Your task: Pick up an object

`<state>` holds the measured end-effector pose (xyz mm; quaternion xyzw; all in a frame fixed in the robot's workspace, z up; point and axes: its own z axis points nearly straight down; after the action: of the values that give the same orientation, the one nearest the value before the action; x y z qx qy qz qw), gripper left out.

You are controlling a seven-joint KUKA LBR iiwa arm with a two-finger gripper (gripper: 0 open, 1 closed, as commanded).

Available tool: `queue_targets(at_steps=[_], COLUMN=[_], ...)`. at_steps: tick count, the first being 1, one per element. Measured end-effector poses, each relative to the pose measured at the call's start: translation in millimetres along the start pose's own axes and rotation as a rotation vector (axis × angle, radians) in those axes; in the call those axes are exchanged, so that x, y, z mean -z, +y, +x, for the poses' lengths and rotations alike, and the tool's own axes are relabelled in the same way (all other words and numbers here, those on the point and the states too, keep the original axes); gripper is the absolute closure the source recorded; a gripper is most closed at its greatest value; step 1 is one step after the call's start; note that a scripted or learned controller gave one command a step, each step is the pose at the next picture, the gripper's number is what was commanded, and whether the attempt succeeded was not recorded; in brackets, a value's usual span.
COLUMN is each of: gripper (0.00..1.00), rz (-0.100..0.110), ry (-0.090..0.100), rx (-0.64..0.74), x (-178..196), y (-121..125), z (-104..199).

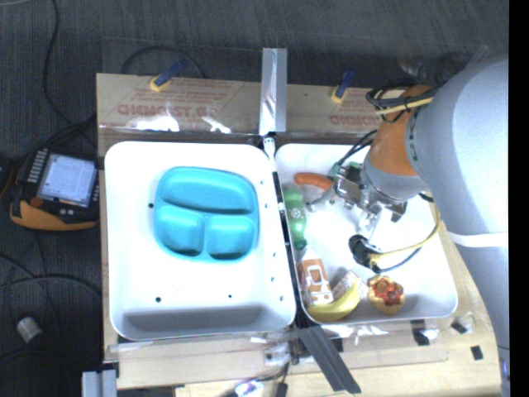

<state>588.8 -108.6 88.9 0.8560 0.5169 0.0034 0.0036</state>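
The right bin (430, 263) holds several small things. An orange carrot-shaped piece (312, 180) lies near its far left corner, with a green object (294, 217) along the left wall just below it. At the near edge sit a small orange-and-white box (314, 278), a yellow banana (340, 301) and a red-and-yellow fruit (386, 293). My gripper (366, 198) hangs low over the far middle of this bin, just right of the carrot piece, with a black-and-yellow cable (372, 253) looping below it. I see nothing held.
The left bin (136, 296) carries a blue divided plate (205, 212). The grey arm with its orange band (390, 151) covers the right bin's far right corner. A handheld device (59, 187) lies on the floor at left.
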Motion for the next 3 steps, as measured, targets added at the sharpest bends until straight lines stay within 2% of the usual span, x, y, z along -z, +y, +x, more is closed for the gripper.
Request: queue_targets(at_steps=[1,2,3], gripper=[0.00,0.00,0.00], rz=[0.014,0.014,0.014], ry=[-0.006,-0.007,-0.002], rx=[0.060,-0.182,0.247], x=[50.8,109.6,5.2], y=[-23.7,-35.1,-24.1], z=[-87.3,-80.8,-15.8])
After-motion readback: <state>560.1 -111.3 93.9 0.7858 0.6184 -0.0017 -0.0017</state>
